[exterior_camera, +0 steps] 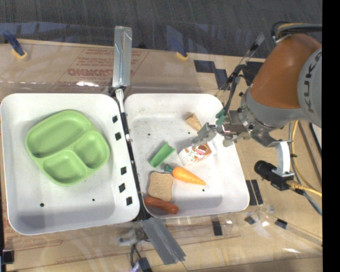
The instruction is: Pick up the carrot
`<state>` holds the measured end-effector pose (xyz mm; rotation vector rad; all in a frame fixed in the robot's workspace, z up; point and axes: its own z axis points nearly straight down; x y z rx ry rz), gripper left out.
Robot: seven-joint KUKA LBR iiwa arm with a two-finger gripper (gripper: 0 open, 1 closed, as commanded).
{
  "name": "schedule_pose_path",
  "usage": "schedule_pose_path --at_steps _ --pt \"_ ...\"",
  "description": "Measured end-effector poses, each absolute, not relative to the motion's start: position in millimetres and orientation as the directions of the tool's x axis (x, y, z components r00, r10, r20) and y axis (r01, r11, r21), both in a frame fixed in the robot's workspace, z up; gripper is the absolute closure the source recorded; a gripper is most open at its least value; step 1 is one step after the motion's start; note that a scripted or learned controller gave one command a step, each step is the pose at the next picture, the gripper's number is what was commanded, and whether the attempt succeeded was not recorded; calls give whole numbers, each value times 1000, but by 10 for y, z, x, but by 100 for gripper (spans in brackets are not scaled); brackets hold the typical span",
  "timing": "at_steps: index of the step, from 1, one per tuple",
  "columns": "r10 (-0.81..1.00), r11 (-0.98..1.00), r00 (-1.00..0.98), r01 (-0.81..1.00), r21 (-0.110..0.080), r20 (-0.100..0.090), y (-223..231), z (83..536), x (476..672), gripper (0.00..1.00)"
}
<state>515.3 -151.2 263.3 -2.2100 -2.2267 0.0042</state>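
Sausage at right bin's front edge | carrot just behind, touching bread slice | gripper above packet, finger state: cannot tell, nothing visibly held | risk: crowded neighbours, grabs packet or bread instead

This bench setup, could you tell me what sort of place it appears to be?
Probably a robotics lab's grasping test bench: two white bins side by side, toy food such as a carrot and a bread slice, and a KUKA arm reaching in.
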Motion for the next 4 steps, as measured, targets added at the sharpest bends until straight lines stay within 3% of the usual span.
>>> schedule_pose_path --at_steps 1,2,3,4 --pt "999 -35 35 999 -9 2 -1334 1327 4994 0" --pt "996 -85 85 996 -2 1 -1678 921 4958 0" --pt "997 -80 80 997 -5 2 -1672 1015 4959 100" --pt "989 -147 147 989 -3 1 -1401 1762 4768 100"
